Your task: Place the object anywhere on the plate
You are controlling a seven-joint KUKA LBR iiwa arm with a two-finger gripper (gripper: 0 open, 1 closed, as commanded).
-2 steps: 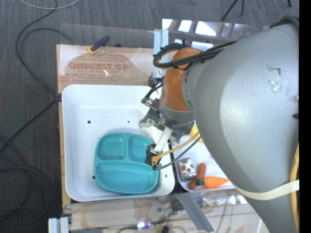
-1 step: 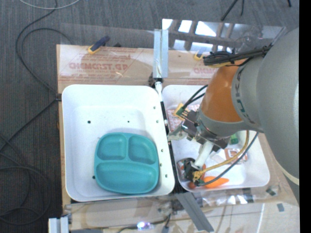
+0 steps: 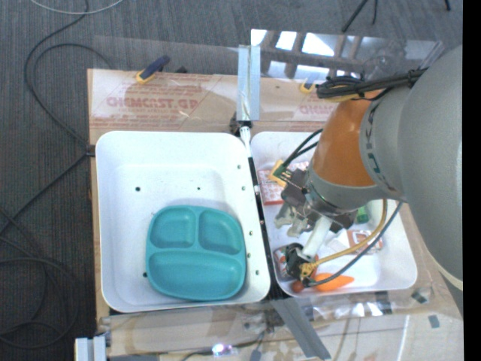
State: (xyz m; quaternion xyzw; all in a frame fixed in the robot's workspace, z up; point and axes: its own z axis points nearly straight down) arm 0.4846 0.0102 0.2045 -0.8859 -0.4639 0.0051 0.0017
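While the grey arm (image 3: 409, 126) leans over the right bin (image 3: 397, 271), the left bin (image 3: 128, 164) holds a teal plate (image 3: 197, 253). The gripper (image 3: 301, 228), its grip impossible to tell, hangs in the right bin, just above an orange carrot (image 3: 332, 281) lying there.

Bulky grey arm (image 3: 421, 126), orange band (image 3: 340, 145) above wrist, black cable (image 3: 361, 87) across.

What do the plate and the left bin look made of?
Plate: likely moulded plastic, matte teal, with soft rounded compartment ridges. Left bin: probably thin formed plastic, smooth white with a faint sheen and rounded corners.
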